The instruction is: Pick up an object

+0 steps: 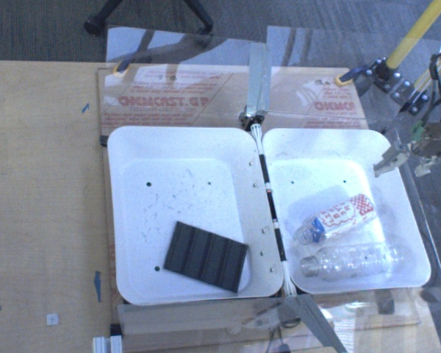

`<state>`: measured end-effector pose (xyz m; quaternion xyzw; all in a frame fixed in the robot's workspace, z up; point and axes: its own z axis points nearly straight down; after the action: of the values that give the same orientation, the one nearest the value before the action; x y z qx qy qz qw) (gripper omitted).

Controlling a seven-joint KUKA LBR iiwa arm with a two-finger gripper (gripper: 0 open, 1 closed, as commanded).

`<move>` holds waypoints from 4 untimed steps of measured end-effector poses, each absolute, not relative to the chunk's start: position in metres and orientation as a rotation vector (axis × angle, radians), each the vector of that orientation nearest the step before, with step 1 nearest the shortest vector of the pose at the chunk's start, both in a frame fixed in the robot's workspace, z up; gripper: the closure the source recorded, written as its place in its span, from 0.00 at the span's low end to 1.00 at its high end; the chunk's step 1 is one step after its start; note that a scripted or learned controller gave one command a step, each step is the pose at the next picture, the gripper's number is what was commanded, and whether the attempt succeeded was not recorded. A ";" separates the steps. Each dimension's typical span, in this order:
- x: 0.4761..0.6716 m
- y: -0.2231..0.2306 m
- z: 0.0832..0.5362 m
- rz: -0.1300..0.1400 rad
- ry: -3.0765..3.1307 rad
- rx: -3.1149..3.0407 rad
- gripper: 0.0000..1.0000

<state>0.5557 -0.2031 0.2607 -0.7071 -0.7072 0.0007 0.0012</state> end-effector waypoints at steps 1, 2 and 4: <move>0.556 -0.204 0.131 -0.001 -2.354 -2.084 0.00; 0.509 -0.212 0.089 -0.022 -2.290 -2.158 0.00; 0.510 -0.213 0.099 -0.020 -2.291 -2.161 0.00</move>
<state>0.5098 -0.2132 0.0986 -0.6862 -0.7274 -0.0063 -0.0037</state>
